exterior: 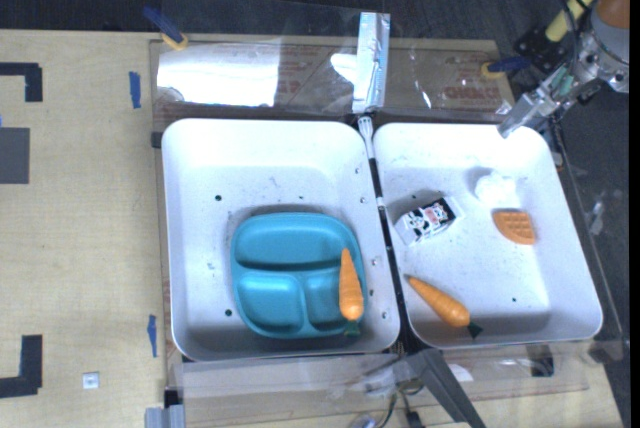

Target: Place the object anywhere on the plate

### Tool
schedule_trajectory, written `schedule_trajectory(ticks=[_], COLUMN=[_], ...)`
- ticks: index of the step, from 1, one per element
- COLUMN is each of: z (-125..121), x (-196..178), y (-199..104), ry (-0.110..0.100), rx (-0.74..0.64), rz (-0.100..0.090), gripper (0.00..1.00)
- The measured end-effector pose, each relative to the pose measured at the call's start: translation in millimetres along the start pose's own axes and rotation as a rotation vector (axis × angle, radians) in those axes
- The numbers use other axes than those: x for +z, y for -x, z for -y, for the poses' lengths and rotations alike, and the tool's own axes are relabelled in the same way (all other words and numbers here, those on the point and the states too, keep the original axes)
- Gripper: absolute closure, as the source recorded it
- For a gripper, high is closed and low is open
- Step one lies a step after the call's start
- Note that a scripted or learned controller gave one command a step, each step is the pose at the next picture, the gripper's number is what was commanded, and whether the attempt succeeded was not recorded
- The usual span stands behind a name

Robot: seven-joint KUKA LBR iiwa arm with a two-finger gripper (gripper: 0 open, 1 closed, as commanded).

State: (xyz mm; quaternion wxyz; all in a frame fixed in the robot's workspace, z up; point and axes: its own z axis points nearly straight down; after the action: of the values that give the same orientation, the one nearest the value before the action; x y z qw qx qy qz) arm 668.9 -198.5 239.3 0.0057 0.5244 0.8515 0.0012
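L bin [190,176] holds the blue plate [285,286], a sectioned tray, w/ one carrot [350,286] already lying along its right edge, tip up, partly over the rim. R bin [570,246] has a small black-and-white item [427,218] near the divider, a second carrot [440,302] lying diagonally toward the front, a pale white lump [497,186] and an orange ridged piece [514,226] just beside it. The gripper [530,108] hangs at the R bin's back corner, well apart from everything; nothing seen between its tips, how far open can't be told. If another object is due, the approach prob. should come straight down over its middle, jaws across the narrow side, then release over a bare plate section.
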Motion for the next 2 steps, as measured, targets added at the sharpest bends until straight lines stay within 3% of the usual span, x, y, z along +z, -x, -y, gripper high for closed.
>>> schedule_trajectory(ticks=[1, 2], z=[-2.1, 37.0], x=[-9.6, 16.8], y=[-0.6, -29.4], ry=[0.002, -0.008], rx=[-0.004, 0.112], rz=[0.004, -0.008], gripper=[1.00, 1.00])
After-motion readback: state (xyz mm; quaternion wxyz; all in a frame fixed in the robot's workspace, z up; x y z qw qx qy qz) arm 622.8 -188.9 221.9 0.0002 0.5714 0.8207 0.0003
